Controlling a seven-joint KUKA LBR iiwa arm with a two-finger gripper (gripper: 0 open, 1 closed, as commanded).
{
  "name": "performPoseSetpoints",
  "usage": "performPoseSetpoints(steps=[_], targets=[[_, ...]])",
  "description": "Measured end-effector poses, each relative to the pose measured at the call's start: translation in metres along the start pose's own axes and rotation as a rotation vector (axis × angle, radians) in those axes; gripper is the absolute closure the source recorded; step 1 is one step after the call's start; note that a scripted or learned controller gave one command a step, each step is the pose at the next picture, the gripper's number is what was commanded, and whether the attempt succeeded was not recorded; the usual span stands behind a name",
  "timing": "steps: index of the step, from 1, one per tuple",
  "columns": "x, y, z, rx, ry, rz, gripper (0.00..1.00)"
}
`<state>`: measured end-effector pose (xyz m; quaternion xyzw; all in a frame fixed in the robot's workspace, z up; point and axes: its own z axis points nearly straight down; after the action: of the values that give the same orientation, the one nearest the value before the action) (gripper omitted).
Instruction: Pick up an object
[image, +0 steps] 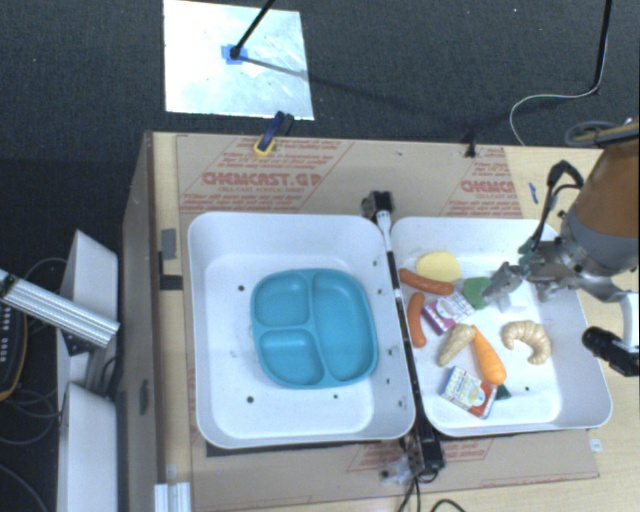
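Observation:
The right bin (585, 395) holds several toy foods. A yellow lemon (438, 266) lies at the back, with an orange sausage (426, 283) just in front of it and a second sausage (416, 319) by the left wall. Nearer the middle are a purple packet (438, 316), a green piece (476, 293), a tan potato (455, 343) and a carrot (488, 358). A croissant (528, 339) lies to the right and a small box (467, 390) at the front. My gripper (501, 282) hangs low over the bin, right beside the green piece.
The left bin (225, 250) holds a blue divided plate (313, 327). A black divider (396, 300) runs between the bins. The arm (605, 215) reaches in over the right bin's right side. A black fitting (612, 348) sits at that bin's right rim.

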<state>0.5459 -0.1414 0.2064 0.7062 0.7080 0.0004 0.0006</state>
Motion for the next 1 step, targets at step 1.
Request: performPoseSetpoints(steps=[1], targets=[[-0.0009, -0.0312, 0.1084, -0.007, -0.003, 0.003, 0.00]])
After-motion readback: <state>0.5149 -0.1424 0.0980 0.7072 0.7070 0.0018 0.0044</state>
